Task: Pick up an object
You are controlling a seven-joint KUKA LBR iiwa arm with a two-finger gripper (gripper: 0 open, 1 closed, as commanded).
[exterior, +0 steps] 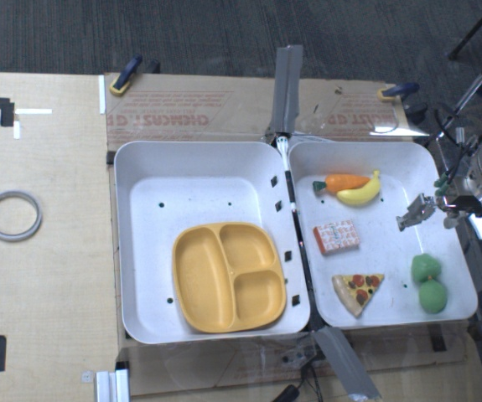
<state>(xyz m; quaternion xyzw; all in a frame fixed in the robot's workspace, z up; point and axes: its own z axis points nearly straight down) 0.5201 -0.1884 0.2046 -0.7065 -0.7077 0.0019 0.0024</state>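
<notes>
While the pizza slice (359, 291) lies nearest the camera in the right bin (457, 310), a green toy (428, 284) sits just right of it, a patterned block (337, 237) just beyond, and a banana (359, 193) touching a carrot (346, 181) farther still. Hovering beyond the green toy, the gripper (414, 212) grasps nothing; how wide it stands cannot be told. Likely light, rigid plastic, the block offers flat sides for a firm pinch. A yellow plate (228, 275) fills the left bin (140, 159).
</notes>
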